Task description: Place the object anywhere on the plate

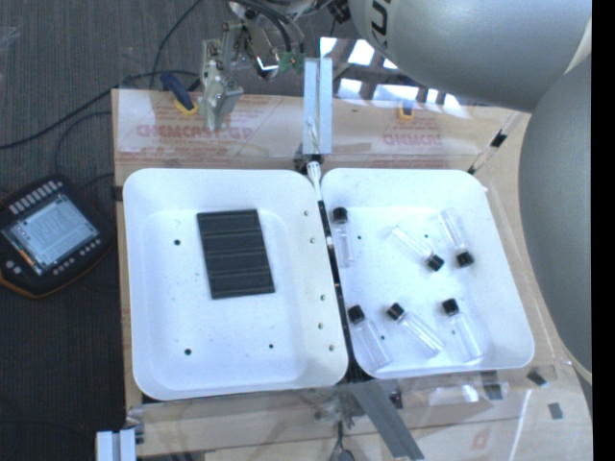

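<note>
A dark ribbed rectangular plate (235, 253) lies flat in the left white bin (154, 353), a little left of its middle. Several clear vials with black caps lie scattered in the right bin (500, 344); one vial (341, 233) lies close to the divider, another vial (415, 243) further right. My gripper (219, 104) hangs high beyond the far edge of the left bin, over the bench's back border, well away from the plate and the vials. I see nothing held in it.
A metal upright bracket (317, 109) stands at the back between the bins. The big grey arm (480, 27) covers the upper right. A teach pendant (48, 233) lies on the floor at left. Cables run behind the bench.
</note>
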Available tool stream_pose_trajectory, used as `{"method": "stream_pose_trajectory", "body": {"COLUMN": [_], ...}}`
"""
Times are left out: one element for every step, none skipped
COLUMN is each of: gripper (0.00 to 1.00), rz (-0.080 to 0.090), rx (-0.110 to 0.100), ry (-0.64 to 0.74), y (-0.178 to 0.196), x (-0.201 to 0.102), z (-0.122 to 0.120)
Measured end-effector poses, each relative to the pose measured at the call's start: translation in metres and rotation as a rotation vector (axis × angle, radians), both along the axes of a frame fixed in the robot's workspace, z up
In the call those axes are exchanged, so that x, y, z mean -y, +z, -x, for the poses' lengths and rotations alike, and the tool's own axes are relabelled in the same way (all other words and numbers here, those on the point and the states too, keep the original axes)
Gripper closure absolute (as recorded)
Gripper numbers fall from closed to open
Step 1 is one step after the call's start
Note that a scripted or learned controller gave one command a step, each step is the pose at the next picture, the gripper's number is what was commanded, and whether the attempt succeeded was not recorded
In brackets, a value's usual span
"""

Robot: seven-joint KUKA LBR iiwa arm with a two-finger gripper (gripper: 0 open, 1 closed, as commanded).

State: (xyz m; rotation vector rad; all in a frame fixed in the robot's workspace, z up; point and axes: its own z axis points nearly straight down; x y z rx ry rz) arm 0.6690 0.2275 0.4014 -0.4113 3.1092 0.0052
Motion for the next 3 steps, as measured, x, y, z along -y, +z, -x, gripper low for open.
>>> {"method": "stream_pose_trajectory", "body": {"gripper": [1.00,1.00,1.00], "rz": [0.003,0.001,0.001], "rx": [-0.001,-0.002,-0.003], "ry": [0.168,-0.155,-0.628], "y": [0.031,0.033,0.030], "x": [-0.006,-0.006,-0.006], "z": [0.093,0.016,0.009]}}
